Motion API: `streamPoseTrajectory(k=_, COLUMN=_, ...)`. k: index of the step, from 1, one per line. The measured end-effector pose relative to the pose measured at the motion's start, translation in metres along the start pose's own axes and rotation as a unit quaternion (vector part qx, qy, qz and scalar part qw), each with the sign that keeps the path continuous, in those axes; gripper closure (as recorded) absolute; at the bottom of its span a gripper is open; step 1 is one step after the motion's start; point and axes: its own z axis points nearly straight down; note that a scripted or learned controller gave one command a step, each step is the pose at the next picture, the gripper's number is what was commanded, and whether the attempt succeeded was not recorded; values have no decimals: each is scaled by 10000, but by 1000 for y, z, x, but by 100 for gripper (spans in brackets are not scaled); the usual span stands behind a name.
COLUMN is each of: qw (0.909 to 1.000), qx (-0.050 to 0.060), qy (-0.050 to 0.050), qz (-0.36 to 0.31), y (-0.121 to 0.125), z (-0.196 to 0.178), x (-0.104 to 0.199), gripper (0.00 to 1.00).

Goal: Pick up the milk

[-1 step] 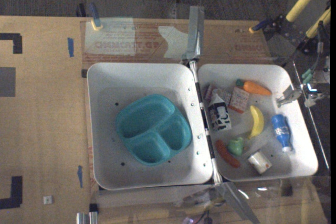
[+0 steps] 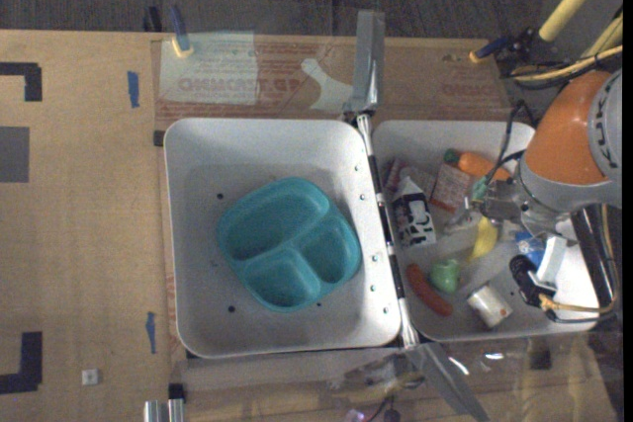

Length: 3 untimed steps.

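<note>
The milk is a small white carton with black markings, lying in the right bin against its left wall. My gripper hangs over the middle of that bin, to the right of the milk and clear of it. It sits just above a yellow banana. The grey wrist and the orange band rise behind it to the right.
Around the milk lie a brown-red box, an orange carrot, a green pear, a red sausage and a white cup. The left bin holds a teal divided tray.
</note>
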Motion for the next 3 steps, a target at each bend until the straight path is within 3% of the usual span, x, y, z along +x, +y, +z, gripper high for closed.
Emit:
streamPoseTrajectory(k=1, qw=9987, qx=40, qy=0, qz=513, y=-9, z=-105, x=87, gripper=0)
streamPoseTrajectory(k=2, qw=9999, qx=58, qy=-1, qz=154, y=-54, z=-96, x=152, gripper=0)
streamPoseTrajectory(k=3, qw=9998, qx=58, qy=1, qz=190, y=-80, z=-96, x=82, gripper=0)
